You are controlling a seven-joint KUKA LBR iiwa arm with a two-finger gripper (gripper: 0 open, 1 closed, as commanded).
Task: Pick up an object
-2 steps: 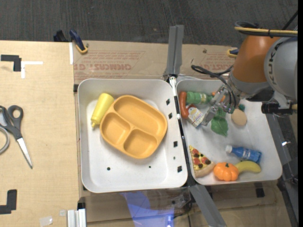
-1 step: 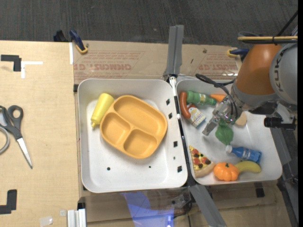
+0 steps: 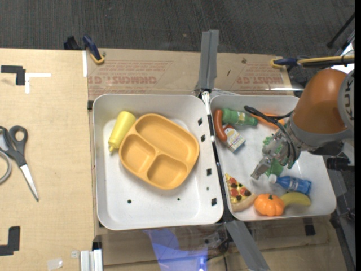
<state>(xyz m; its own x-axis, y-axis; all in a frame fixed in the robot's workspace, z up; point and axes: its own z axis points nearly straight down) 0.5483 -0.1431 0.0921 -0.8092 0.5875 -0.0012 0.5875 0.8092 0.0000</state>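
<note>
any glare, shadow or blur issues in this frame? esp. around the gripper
Camera view: lighting even and soft, the yellow tray casting only a faint shadow in the left bin; bluish glare patch on the bench edge below that bin; the gripper reads as a cluttered blur against the green item, so its fingers are hard to resolve; the scissors are sharp.

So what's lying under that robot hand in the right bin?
Beneath the hand you can see part of a green object, and beside it a blue bottle. The hand covers the rest of the green object, so what it is stays unclear.
</note>
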